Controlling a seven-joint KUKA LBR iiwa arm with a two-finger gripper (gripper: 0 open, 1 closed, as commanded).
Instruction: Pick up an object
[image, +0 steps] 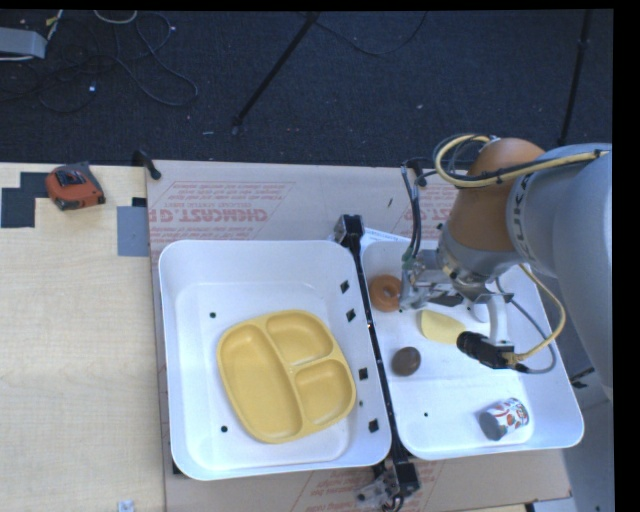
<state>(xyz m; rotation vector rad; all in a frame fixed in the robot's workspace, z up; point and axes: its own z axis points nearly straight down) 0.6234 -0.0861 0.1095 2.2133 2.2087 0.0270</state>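
Note:
The right bin (545, 300) holds a small brown doughnut (384, 291) by its left wall, a pale yellow oblong piece (438, 325) in the middle, a dark brown round piece (405, 361) below these, and a small can (503, 417) lying at the front right. My gripper (418, 291) hangs low over the bin's back left part. It is just right of the doughnut and just above the yellow piece. I see nothing held in it.
A yellow divided plate (285, 375) lies in the left bin (190, 300). A black divider rail (362, 330) runs between the bins. The grey arm with its orange band (495, 205) and cables covers the right bin's back right part. An orange tape measure (75, 186) lies on the bench at far left.

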